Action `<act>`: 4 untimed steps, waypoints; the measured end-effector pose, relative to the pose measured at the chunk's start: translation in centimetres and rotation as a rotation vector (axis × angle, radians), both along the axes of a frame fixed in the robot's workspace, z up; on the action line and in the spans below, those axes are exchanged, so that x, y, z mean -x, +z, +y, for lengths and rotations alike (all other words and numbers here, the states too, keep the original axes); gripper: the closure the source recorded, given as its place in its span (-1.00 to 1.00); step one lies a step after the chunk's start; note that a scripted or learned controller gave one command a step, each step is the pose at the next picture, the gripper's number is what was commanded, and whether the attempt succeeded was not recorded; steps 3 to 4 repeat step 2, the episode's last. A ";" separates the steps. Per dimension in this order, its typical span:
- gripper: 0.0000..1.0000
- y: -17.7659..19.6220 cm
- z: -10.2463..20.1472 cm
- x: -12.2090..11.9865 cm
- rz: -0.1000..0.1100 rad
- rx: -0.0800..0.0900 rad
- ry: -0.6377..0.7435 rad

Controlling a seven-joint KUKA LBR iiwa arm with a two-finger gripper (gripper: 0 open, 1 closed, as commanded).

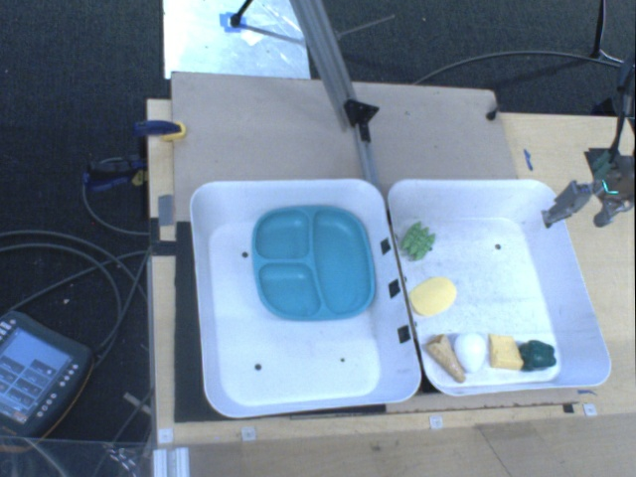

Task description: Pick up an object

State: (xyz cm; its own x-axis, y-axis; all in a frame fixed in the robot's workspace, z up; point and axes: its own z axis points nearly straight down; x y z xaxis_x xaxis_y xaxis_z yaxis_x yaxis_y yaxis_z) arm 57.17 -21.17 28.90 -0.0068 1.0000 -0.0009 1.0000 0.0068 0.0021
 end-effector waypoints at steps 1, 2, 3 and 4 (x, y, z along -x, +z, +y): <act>-1.00 0.0 0.0 0.0 0.000 0.000 0.001; -1.00 -6.3 0.1 0.0 0.006 -0.002 -0.006; -1.00 -6.3 0.1 0.0 0.006 -0.002 -0.006; -1.00 -6.3 0.1 0.0 0.006 -0.002 -0.006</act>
